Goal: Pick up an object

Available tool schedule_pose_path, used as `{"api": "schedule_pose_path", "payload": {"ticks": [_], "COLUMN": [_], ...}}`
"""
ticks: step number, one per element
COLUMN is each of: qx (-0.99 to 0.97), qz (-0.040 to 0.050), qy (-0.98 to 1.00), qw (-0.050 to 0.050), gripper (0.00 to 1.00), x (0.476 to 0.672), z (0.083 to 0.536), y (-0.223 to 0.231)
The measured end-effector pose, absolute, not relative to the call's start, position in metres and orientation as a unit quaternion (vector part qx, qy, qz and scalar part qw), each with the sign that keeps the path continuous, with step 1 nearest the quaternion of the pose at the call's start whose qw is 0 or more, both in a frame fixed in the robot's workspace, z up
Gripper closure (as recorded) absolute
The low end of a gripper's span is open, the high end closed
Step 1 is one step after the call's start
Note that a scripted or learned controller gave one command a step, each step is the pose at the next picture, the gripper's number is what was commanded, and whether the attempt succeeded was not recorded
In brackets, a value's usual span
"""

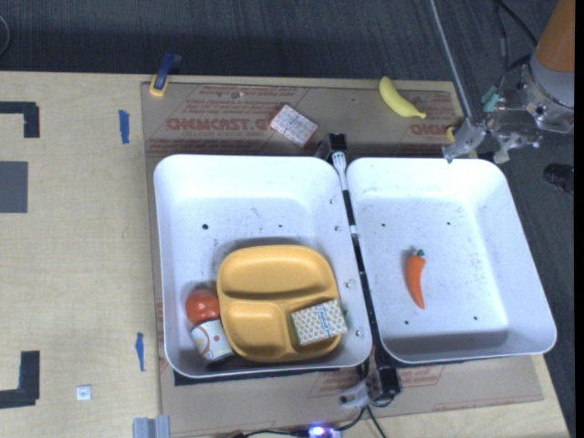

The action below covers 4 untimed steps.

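An orange toy carrot (416, 278) with a green top lies alone near the middle of the right bin (474, 185). The left bin (237, 190) holds a yellow divided tray (274, 286) with a small patterned box (318, 322) in its near right compartment. A red and white toy (205, 322) sits against the tray's left side. My gripper (476, 149) hovers over the far right corner of the right bin, well beyond the carrot. Its fingers are spread, open, with nothing between them.
A yellow banana (400, 99) and a small patterned packet (292, 124) lie on the cardboard behind the bins. A blue clamp (164, 73) holds the cardboard's far left corner. A thin rod (447, 44) slants down toward the gripper.
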<state>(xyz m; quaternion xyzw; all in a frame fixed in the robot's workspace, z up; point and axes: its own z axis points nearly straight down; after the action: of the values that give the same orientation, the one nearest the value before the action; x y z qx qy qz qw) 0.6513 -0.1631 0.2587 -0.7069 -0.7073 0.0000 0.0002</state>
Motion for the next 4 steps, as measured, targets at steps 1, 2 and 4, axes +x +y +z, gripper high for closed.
{"api": "schedule_pose_path", "payload": {"ticks": [1,2,4], "qx": [-0.707,-0.707,-0.708], "qz": [0.0005,-0.0005,-0.0018], "qy": [-0.708,-0.707,-0.707], "qw": [0.001,-0.001,-0.003], "gripper": [0.0,0.0,1.0], "x": [0.666,0.603,0.531], "z": [0.124,0.086,0.096], "y": [-0.15,-0.138,-0.128]}}
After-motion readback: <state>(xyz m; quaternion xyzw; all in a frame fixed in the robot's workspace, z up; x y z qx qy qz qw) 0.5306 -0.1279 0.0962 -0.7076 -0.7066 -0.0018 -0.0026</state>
